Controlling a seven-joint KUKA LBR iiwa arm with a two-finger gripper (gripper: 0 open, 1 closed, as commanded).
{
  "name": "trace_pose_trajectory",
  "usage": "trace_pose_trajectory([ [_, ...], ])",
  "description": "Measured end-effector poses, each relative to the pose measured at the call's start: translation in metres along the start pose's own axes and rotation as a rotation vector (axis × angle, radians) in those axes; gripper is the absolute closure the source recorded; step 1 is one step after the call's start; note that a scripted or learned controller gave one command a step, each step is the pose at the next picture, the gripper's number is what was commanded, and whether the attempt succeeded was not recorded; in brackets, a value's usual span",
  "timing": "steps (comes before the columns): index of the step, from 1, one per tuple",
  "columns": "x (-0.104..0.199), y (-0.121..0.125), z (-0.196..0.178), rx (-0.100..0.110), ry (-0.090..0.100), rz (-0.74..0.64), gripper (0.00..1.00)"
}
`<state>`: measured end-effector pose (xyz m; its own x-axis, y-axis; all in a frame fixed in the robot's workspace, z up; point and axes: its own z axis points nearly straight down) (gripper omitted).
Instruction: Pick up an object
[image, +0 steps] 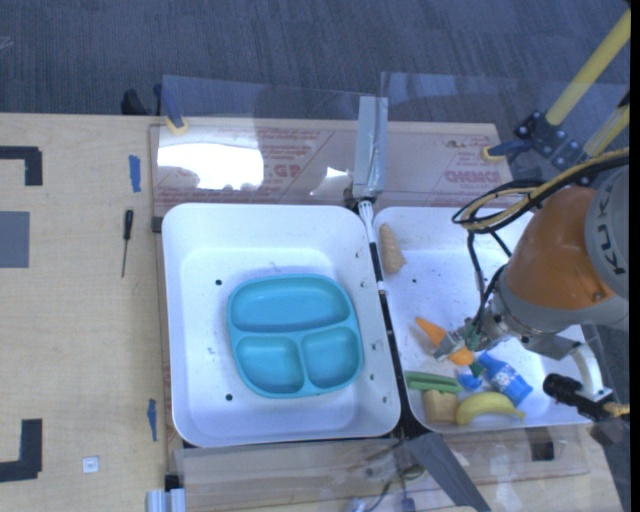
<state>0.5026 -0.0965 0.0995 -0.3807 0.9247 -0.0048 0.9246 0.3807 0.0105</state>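
Reaching Into the Right Bin Among the Toy Food

Spanning the middle of the view is a pale wooden bench (70, 300) that carries two shallow white bins side by side, with grey carpeted floor beyond its far edge. Black corner marks, blue tape strips and a small screwdriver (126, 240) lie on the bare wood to the left. Clear plastic sheeting stands behind the bins and catches a bright glare. The left bin (190, 250) holds a turquoise divided plate (294, 333) with three compartments, lying flat near its centre.

The right bin (440, 250) holds the loose objects. A tan bread-like piece (391, 251) lies alone near the bin's far left side, beside the divider. Near the front edge sit a green bean-like piece (432, 381), a tan chunk (439, 405) and a yellow banana (489, 405), close together. An orange carrot-like piece (431, 329) lies just left of the gripper (462, 340), and a blue and white item (503, 380) lies just in front of it.

The arm (560, 260) comes in from the right, its orange band and grey body covering much of the bin's right half, with cables looping above it. The gripper is low over the cluster of objects, but its tips blur into small orange and blue shapes beneath it, so how far it is spread, and whether anything sits between its tips, cannot be told. The arm's base and the bin's right wall are cut off or hidden.
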Motion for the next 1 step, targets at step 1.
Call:
trace_pose_trajectory([
  [1, 0.0016, 0.0728, -0.0885, 0.000, 0.001, 0.039, 1.00],
])
